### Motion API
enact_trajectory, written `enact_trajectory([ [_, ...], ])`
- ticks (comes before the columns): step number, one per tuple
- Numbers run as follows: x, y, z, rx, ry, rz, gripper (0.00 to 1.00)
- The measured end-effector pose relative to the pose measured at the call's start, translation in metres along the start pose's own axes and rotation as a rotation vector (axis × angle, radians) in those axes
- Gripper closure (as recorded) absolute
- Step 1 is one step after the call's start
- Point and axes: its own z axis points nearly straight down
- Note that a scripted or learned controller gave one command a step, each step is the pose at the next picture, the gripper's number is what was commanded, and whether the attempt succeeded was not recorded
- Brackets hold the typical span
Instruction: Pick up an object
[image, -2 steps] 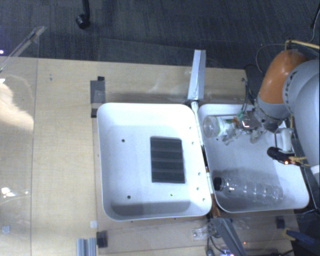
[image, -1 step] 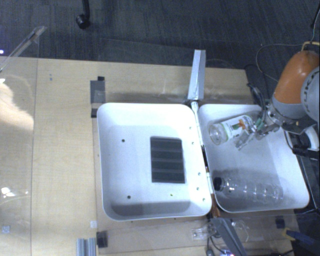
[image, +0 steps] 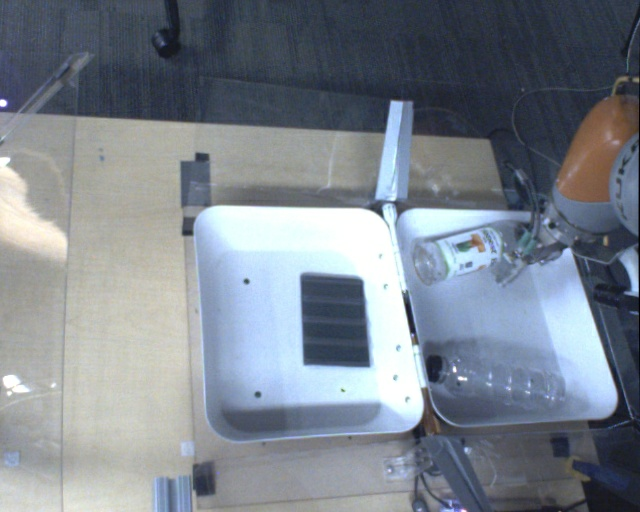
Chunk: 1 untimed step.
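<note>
Pale wood bench (image: 120, 330) bears two white bins (image: 225, 300) over dark carpet (image: 300, 50).

The arm (image: 600, 170) carried a rounded orange band above a grey wrist housing with smooth, curved surfaces. The tool (image: 522, 252) at its end was a small, slender assembly of pale grey metal parts. Thin dark cables ran beside the arm near the wrist.

You had two white bins: the left bin (image: 225, 300) held one black ridged tray (image: 335, 319); the right bin (image: 585, 330) beside it held two clear bottles, one labelled (image: 458, 255), one plain (image: 495, 378).
</note>
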Motion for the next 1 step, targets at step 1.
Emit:
enact_trajectory([
  [1, 0.0341, 0.0222, -0.0644, -0.040, -0.015, 0.102, 1.00],
])
